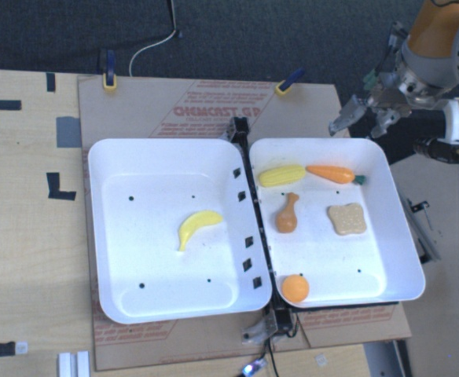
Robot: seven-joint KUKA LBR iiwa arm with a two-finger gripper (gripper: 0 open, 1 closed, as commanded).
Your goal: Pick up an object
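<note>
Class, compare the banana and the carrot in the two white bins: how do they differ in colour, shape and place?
The banana is yellow; the carrot is orange with a small green end. The banana is curved; the carrot is straight and tapers. The banana lies alone in the left bin; the carrot lies in the right bin near its far edge, beside a corn cob. Both are long and lie flat.

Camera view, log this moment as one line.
gripper: open, above right bin's far edge, holding nothing | right bin: corn, carrot, drumstick, bread, orange | left bin: banana
</note>
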